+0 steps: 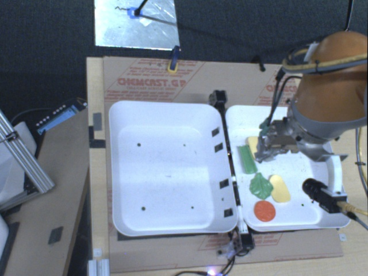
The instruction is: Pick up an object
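hand (265, 152): dark metal, low over the right bin's far-left part, just above the long green piece and a pale yellow piece; can't tell how far open it is or whether it has hold of anything
arm (333, 91): bulky, smooth orange-tan shell over a grey wrist, comes in from the right, covers the right bin's far-right part
right bin (299, 223): shallow white plastic, rounded corners, holds all the objects
long green piece (248, 159): flat narrow strip, matte, lies lengthwise near-to-far by the bin's left wall, its far end at the hand
pale yellow piece (252, 143): small, partly hidden under the hand, shape unclear
green leaf piece (260, 185): crinkled, lobed edge, near of the strip, touching the yellow oval piece
yellow oval piece (280, 188): smooth rounded lump, just right of the leaf
orange disc (264, 211): flat round, matte, nearest of the objects, just near of the leaf
left bin (167, 165): same white plastic, a few dark specks on its floor
counter (155, 79): brown cardboard sheet with red print under both bins
black clips (221, 148): small, along the seam between the bins
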